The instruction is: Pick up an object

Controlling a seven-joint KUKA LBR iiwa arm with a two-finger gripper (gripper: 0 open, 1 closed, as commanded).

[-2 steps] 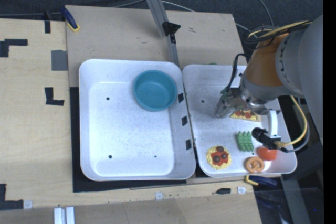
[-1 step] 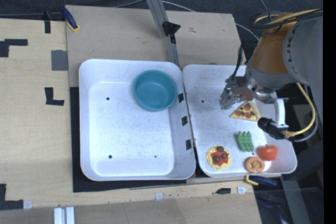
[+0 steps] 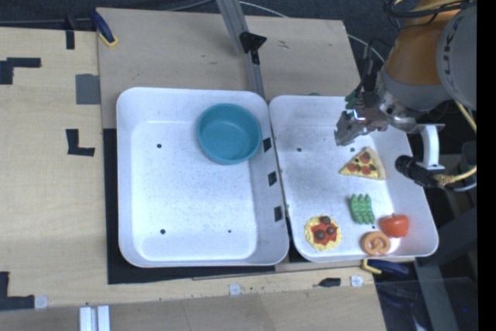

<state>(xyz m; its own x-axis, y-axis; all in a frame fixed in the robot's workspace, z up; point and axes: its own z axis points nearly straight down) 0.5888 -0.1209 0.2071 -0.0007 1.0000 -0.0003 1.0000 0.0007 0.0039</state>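
Hovering over right bin (image 3: 310, 116): gripper (image 3: 346, 132) just above pizza slice (image 3: 363, 165), nothing seen in its grip; fingers' state — cannot tell. Approach step. Next: descend onto slice, clamp, lift clear of green toy (image 3: 361, 208).

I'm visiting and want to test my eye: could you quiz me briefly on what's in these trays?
1. True or false: the blue bowl sits in the left bin.
2. Which item lies nearest the pincer?
A. pizza slice
B. tomato
C. round pizza
3. Fill in: the green ridged piece lies in the ___ bin.

Key: 1 true; 2 A; 3 right (the right bin).
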